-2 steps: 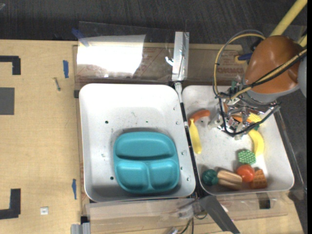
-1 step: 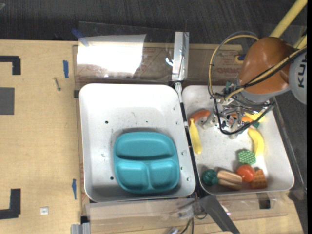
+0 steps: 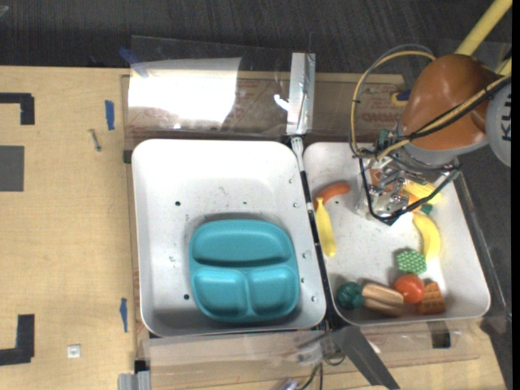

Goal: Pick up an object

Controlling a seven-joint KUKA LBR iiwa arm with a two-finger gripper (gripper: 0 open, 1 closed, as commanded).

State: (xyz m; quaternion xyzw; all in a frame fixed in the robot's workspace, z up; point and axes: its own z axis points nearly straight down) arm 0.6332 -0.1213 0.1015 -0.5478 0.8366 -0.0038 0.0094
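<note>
bright overhead light, glare on the plastic sheet (image 3: 185,96), slightly soft focus.

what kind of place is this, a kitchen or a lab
Likely a robot lab bench, not a kitchen: two white bins, toy food like a banana, a teal tray, and the gripper over them.

A teal divided tray (image 3: 242,270) lies in the white left bin (image 3: 154,218); yellow banana (image 3: 428,235), red tomato (image 3: 409,286), green patterned block (image 3: 410,260).

A pale wooden bench (image 3: 65,218) carries two shallow white bins side by side. The left bin (image 3: 154,169) sits touching the right bin (image 3: 475,291) along their shared edge, mid-bench.
</note>
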